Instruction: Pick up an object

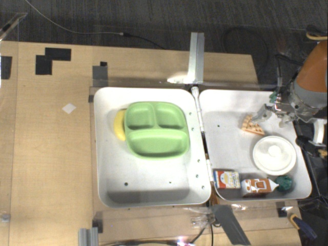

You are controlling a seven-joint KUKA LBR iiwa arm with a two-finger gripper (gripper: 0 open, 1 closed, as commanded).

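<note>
While I watch from my desk, the two white bins sit side by side on the bench, the left bin and the right bin parted by a metal divider. My arm reaches in at the right bin's far right corner, orange band showing, and its gripper hangs just above the bin floor with the fingers spread apart and nothing between them.

Going by size, the green divided tray takes up most of the left bin, lying flat, with a yellow piece tucked against and partly under its left edge; that overlap would make the yellow piece awkward to grab. In the right bin a white round lid lies flat near the right wall. Along the near wall lie a brown carton on its side, a small red-and-white box just left of it, and a dark green lump touching the carton's right end.

Nearest the gripper is the waffle piece, just beside the left fingertip and apart from the lid. I judge it the likeliest target: it lies alone with room around it, though it is flat and thin.
</note>
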